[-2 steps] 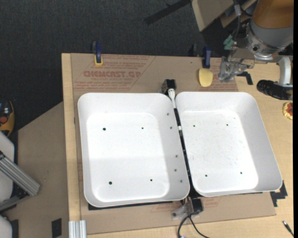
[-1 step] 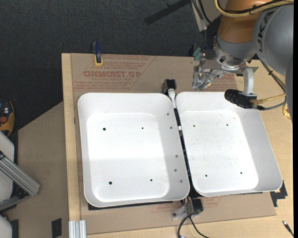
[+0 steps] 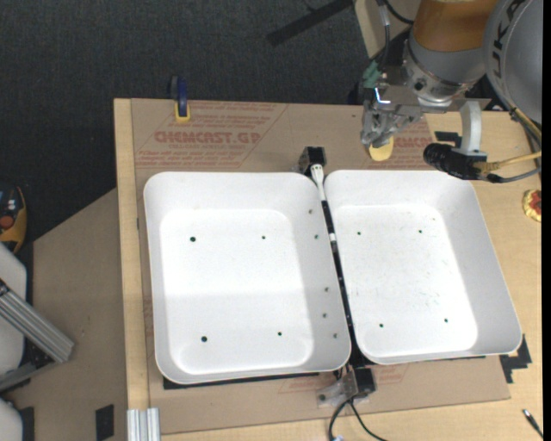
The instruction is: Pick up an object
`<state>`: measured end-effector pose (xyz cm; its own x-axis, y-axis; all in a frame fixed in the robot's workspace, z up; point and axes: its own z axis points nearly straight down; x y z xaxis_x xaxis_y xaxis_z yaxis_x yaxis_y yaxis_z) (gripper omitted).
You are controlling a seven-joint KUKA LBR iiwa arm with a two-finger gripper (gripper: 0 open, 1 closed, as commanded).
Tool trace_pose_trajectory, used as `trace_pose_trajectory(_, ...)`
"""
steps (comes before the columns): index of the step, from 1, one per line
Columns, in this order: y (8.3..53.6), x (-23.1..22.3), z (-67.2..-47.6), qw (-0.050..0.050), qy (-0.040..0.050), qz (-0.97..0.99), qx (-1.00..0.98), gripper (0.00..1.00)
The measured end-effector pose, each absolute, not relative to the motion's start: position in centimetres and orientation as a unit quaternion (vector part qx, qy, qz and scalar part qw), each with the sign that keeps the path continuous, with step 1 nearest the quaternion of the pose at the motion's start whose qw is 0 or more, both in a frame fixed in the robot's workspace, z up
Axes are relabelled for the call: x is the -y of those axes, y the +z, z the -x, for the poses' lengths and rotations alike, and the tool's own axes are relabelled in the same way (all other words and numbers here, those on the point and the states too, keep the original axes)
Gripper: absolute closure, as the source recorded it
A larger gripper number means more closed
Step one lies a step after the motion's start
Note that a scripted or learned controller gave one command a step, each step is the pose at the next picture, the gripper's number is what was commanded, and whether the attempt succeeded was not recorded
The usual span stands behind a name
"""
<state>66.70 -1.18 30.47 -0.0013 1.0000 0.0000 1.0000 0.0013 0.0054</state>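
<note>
Item: arm with orange band (image 3: pixel 448 21), entered from the upper right, positioned above the far edge of the right bin.

Item: tool (image 3: pixel 380 136), hung just past the far rim of the right bin, over the brown board. A small pale yellow object (image 3: pixel 380 151) is seen at the fingertips, between the two fingers; the fingers are closed onto it, and it is carried at the tips rather than deep in the grip. Whether the object touches the board beneath cannot be told.

Item: left bin (image 3: pixel 164 284), white, shallow, with four dark dots marked on its floor.

Item: right bin (image 3: pixel 491 258), white, shallow, set just beside the left one, likewise dotted and faintly speckled.

Item: black strip (image 3: pixel 331 241), laid along the seam between the bins, ended by a black clamp (image 3: pixel 312 158) at the far end and another clamp (image 3: pixel 357 381) with a cable at the near end.

Item: brown board (image 3: pixel 215 129) on the counter, printed in red lettering, carried under both bins.

Item: blue-and-yellow clip (image 3: pixel 180 96), fixed at the far left edge of the board, well apart from the tool.

Item: black fitting (image 3: pixel 452 158) with a white bracket, located just right of the tool, near the right bin's far corner.
</note>
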Motion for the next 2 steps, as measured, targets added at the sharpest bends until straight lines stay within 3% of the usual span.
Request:
trace_pose_trajectory(1, 24.5, -8.7, -66.5, -0.003, -0.0013, -0.704, -0.710, 1.00)
trace_pose_trajectory(2, 29.3, -6.0, -64.6, 0.001, 0.0011, -0.707, -0.707, 1.00)
